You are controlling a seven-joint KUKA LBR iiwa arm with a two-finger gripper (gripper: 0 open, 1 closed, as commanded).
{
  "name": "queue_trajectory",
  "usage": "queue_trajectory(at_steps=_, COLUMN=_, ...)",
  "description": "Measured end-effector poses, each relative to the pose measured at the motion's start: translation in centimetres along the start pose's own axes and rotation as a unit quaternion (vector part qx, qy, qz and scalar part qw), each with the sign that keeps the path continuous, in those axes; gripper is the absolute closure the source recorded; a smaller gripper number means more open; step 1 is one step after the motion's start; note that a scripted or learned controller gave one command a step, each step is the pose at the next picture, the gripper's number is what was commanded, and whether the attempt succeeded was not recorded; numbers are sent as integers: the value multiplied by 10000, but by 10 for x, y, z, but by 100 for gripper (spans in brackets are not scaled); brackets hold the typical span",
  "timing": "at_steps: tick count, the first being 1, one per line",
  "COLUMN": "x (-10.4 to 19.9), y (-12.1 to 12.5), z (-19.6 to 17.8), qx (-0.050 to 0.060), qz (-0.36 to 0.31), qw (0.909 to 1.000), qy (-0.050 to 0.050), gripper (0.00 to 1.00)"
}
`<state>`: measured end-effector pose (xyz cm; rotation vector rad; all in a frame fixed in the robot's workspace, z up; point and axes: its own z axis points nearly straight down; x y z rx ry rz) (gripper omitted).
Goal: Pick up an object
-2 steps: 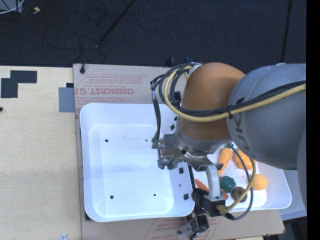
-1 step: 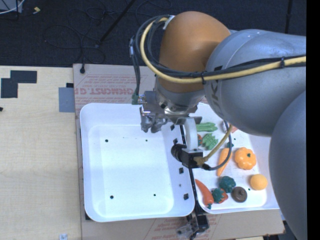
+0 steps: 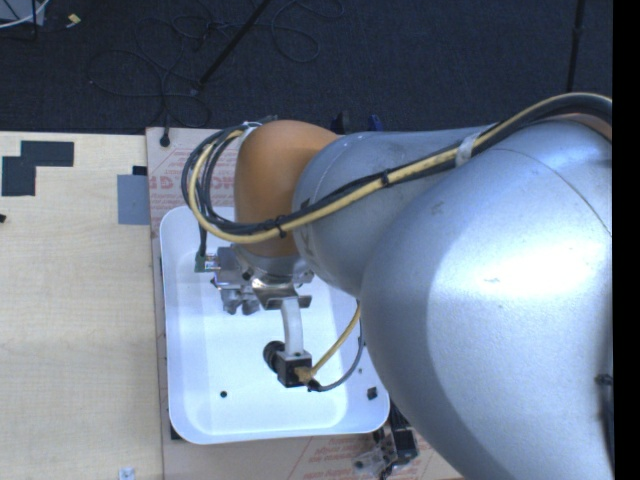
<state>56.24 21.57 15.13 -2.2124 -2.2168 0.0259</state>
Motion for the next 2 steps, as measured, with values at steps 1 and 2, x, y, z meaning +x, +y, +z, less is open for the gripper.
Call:
queue_trajectory(at_steps=1, x=21, y=34, z=-144, qx=-144, qz=-3, qw=9999, qy=43, gripper=100)
queue_trajectory(at_steps=2, x=26, y=52, z=-4, qx=-15, qz=7, qw=10000, qy=-4, gripper=100)
